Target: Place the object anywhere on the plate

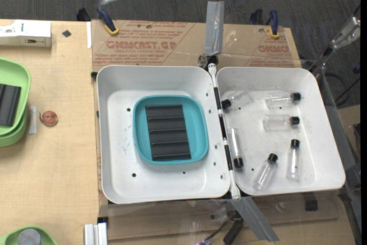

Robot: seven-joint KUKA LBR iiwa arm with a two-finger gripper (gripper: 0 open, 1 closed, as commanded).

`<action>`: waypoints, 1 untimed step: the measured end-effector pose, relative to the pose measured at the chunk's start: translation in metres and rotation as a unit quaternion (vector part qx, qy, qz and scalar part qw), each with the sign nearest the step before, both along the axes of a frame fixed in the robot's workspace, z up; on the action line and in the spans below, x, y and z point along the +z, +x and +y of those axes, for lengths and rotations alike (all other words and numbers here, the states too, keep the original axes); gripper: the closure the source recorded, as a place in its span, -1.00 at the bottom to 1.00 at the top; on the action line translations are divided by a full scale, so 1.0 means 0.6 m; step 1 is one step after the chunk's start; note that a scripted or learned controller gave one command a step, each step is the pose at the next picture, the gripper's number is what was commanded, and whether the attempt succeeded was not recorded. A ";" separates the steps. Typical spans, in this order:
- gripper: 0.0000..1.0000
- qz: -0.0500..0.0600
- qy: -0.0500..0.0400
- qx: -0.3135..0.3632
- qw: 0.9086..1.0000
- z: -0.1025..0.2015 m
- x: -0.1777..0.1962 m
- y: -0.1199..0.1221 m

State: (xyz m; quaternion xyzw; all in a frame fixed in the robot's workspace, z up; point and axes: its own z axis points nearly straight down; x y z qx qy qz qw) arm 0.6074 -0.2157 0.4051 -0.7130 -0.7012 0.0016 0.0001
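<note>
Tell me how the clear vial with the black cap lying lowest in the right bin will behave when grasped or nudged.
The vial lies on its side and looks round, so a nudge would probably roll it across the right bin. Its clear, smooth wall suggests it may slip in a pinch. It looks small and see-through, so likely light.

1. A pale grey metal piece [351, 33] is poking in at the upper right edge, slanting down-left on a dark rod.
2. Whether it is forming part of the arm cannot be told.
</note>
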 end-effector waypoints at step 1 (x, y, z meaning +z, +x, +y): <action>-1.00 0.000 0.000 -0.019 1.000 0.012 -0.091 0.083</action>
